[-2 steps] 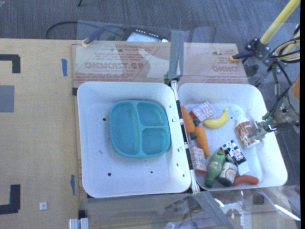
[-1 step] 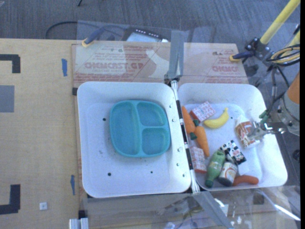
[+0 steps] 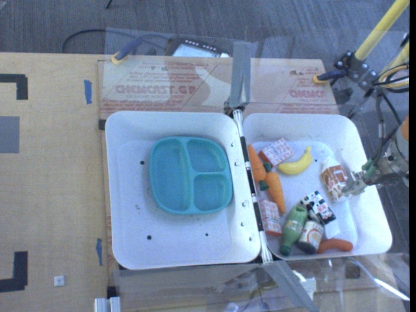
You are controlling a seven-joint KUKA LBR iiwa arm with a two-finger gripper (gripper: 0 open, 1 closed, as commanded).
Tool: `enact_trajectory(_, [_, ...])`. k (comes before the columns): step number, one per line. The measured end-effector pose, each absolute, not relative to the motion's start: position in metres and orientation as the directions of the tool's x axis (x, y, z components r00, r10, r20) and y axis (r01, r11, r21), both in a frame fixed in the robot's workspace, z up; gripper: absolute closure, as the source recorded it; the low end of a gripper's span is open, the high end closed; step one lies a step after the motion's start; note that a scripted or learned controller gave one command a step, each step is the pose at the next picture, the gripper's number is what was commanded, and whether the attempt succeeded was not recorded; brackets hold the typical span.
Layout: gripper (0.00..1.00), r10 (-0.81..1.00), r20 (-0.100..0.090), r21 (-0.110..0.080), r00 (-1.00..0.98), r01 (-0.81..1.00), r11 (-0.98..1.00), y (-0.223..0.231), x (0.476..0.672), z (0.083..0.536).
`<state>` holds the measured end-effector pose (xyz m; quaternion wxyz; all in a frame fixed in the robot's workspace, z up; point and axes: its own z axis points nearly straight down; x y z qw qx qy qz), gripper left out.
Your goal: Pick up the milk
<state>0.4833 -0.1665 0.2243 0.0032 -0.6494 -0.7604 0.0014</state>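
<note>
From above, the table [image 3: 52, 174] shows a pale wooden top carrying two shallow white plastic bins side by side, both with rounded corners. The left bin [image 3: 123, 194] holds one teal plate [image 3: 190, 174], smooth and glossy, moulded with three compartments. The right bin [image 3: 364, 142] holds a scatter of small toy foods. There is one yellow banana [image 3: 296, 163], curved and smooth; two orange carrots [image 3: 265, 177], tapered, lying along the bin's left wall; one flat red-and-white packet [image 3: 278, 151] beside the banana; another small red-and-white carton [image 3: 270, 217] lower down; one green bottle [image 3: 292, 221] lying tilted; one small brown jar [image 3: 311, 234] touching it; and one red-orange sausage-like piece [image 3: 335, 245] at the bottom edge. The milk [image 3: 322, 208] is a small carton with black-and-white cow patches, lying in the lower middle of the right bin, just above the jar and beside the green bottle. A white bottle with an orange-brown label [image 3: 333, 179] lies near the right wall.

The hand [image 3: 357, 182] reaches in from the right and sits against that labelled bottle, well clear of the milk; I cannot tell whether it is open or closed.
</note>
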Motion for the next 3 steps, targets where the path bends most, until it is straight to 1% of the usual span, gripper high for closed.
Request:
enact_trajectory(1, [1.00, 0.991, 0.001, -0.004, -0.132, 0.991, 0.132, -0.153, 0.480, 0.253])
enact_trajectory(3, [1.00, 0.991, 0.002, -0.011, -0.132, 0.991, 0.132, -0.154, 0.481, 0.268])
